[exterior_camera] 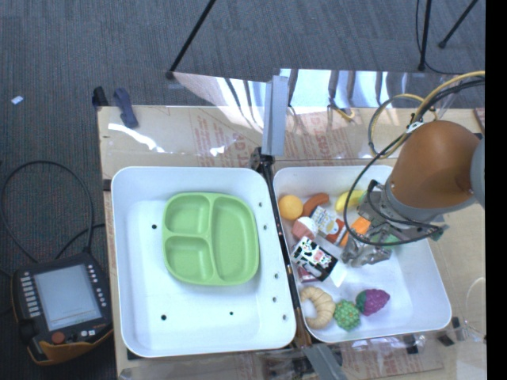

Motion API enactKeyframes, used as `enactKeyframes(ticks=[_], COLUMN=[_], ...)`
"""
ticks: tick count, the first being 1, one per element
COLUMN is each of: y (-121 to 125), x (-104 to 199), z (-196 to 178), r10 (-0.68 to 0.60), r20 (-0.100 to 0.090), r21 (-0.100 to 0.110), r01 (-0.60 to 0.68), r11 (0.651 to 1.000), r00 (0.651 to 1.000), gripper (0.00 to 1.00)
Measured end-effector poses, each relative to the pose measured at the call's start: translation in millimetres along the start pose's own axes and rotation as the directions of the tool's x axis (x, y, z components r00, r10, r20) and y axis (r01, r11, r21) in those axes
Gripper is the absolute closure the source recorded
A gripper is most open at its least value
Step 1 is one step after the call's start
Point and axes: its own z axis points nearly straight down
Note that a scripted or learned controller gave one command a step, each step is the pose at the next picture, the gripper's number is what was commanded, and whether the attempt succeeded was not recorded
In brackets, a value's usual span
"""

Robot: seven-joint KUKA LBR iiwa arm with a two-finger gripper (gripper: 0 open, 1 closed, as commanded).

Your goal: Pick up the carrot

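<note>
mostly toys in right bin (420,291), green tray (211,238) left

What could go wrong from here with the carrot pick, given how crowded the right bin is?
1. The claw sits low in the right bin amid packed items: the milk carton, orange and sausage lie close, so it may grab or shove the wrong one.
2. An orange piece, possibly the carrot, lies partly under the arm, so the grasp is hard to verify and may slip.
</note>
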Motion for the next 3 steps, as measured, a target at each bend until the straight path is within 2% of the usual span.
enactKeyframes(ticks=[1,2,3], y=[0,-24,-18], x=[-9,-50,-26], z=[1,0,1], r10=[-0.07,-0.462,-0.53], r20=[0.001,0.001,0.004], r21=[-0.001,0.001,-0.001], r01=[0.07,0.462,0.53], r11=[0.998,0.887,0.848], r00=[0.998,0.887,0.848], gripper=[0.0,0.0,0.0])
